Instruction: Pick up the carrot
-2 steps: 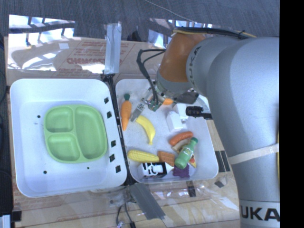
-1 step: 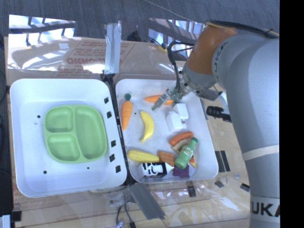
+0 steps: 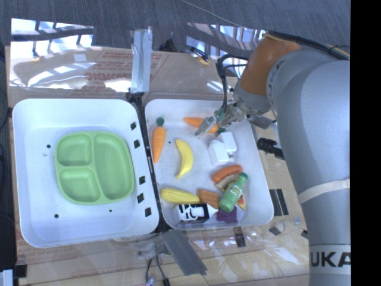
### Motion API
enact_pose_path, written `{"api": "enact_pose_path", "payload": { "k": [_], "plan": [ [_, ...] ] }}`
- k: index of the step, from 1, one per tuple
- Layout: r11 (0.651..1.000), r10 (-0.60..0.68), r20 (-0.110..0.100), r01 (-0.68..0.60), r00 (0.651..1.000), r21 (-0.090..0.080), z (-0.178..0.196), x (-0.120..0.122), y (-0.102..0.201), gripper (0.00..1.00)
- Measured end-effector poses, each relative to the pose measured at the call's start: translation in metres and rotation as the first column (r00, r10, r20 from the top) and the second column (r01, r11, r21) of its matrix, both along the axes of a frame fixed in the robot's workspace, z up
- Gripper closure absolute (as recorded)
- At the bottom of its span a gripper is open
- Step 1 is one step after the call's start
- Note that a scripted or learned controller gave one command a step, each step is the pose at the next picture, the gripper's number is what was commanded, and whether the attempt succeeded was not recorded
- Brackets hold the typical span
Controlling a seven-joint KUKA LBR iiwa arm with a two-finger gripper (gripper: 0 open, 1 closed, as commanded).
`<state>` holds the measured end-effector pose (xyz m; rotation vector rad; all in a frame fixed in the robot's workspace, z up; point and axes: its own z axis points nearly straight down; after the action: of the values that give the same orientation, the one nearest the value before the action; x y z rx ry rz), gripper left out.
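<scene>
- Your hand (image 3: pixel 209 126) is low in the right bin (image 3: pixel 257 159), near that bin's far edge, with the grey arm (image 3: pixel 309 130) reaching in from the right.
- You can see its fingers slightly parted, tips down at the surface just beside a small orange piece (image 3: pixel 194 122); nothing sits between them.
- Your carrot (image 3: pixel 158 140) lies along the right bin's left wall, green top toward the far edge, well apart from the hand.
- A banana (image 3: pixel 184 158) lies just right of the carrot, near the bin's middle.
- A white block (image 3: pixel 221 147) rests just below the hand.
- Toward the near edge you have a corn cob (image 3: pixel 179 195), a green bottle (image 3: pixel 233 192) and an orange-red sausage-shaped piece (image 3: pixel 227 173) crowded together.
- The left bin (image 3: pixel 30 159) carries a green divided plate (image 3: pixel 94 167).
</scene>
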<state>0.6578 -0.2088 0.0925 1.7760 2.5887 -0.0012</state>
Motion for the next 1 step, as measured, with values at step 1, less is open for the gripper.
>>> {"api": "enact_pose_path", "payload": {
  "k": [1],
  "plan": [
    [1.000, 0.010, -0.005, -0.010, 1.000, -0.001, 0.0095, -0.0001, 0.0021, 1.00]
  ]
}}
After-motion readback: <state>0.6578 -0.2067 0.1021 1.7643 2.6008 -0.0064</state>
